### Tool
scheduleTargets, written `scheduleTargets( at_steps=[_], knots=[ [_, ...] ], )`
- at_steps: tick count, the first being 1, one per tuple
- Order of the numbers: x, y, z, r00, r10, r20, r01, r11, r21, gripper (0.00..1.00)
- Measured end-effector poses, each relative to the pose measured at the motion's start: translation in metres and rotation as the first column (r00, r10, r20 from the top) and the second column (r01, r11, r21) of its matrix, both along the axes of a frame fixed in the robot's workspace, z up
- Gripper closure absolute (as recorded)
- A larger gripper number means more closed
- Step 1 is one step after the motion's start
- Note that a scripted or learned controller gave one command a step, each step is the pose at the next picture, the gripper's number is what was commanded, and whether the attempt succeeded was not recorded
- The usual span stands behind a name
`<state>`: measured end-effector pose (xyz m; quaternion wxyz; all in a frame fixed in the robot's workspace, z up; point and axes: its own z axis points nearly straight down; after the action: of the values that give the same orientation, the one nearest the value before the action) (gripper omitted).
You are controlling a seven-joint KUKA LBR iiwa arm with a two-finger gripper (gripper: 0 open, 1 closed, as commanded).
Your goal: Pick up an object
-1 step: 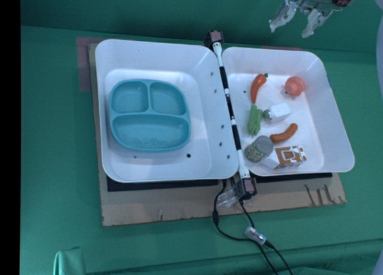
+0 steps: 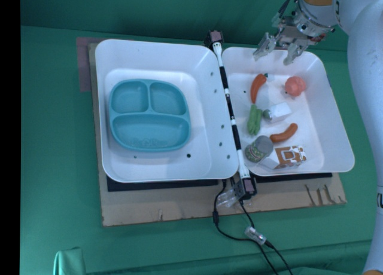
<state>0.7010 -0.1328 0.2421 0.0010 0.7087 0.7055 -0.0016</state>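
Observation:
My gripper [image 2: 277, 52] hangs over the far edge of the right bin [image 2: 332, 125], fingers spread open with nothing between them. Below it in that bin lie an orange carrot [image 2: 257, 86], a pink-orange round toy [image 2: 295, 85], a green pickle-like piece [image 2: 254, 119], a small white bottle [image 2: 277, 112], an orange sausage [image 2: 283, 133], a grey can [image 2: 259, 149] and a small carton [image 2: 289, 156]. The carrot and the round toy are the nearest to the gripper.
The left bin [image 2: 206, 88] holds a teal divided plate [image 2: 149, 115]. A black-and-white rail [image 2: 229, 103] runs between the bins. Cables [image 2: 245, 226] trail off the bench's front. The arm [image 2: 365, 76] comes down the right side.

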Motion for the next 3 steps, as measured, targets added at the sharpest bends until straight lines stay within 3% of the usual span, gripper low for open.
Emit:
scheduleTargets(
  at_steps=[1,2,3],
  knots=[
    [-0.009,-0.01,-0.053,1.0,0.003,-0.01,-0.003,1.0,0.001,0.0],
    [-0.007,-0.007,-0.045,1.0,0.0,-0.012,0.0,1.0,0.01,1.0],
    [-0.045,0.004,-0.055,1.0,0.001,0.006,-0.001,1.0,0.002,1.0]
  ],
)
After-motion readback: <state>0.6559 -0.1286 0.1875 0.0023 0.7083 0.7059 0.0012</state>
